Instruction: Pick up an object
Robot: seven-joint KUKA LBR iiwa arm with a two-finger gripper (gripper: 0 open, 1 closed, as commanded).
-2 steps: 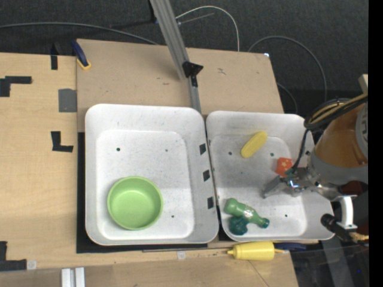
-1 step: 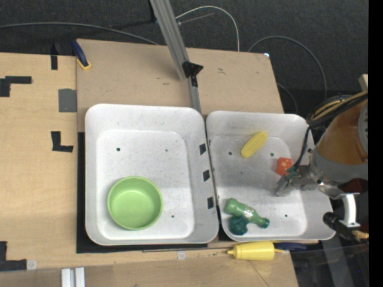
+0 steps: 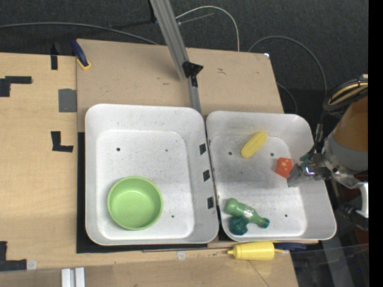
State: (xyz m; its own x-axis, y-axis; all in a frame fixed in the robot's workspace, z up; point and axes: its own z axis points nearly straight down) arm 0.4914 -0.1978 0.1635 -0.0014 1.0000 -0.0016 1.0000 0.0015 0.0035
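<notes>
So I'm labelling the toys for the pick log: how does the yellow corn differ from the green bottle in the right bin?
The yellow corn is plain yellow and one short cob shape; the green bottle is green with a darker teal part at its lower end. The corn lies in the bin's far half, the bottle near the front edge. Both lie on their sides, at a slant, in the right bin.

Two white bins sit side by side on the tabletop (image 3: 239,76). The left bin (image 3: 143,121) holds a green bowl (image 3: 135,202). The right bin (image 3: 263,123) holds a yellow corn cob (image 3: 254,143), a green bottle (image 3: 244,211) and an orange block (image 3: 283,167), with the claw (image 3: 299,173) just beside the block.
</notes>
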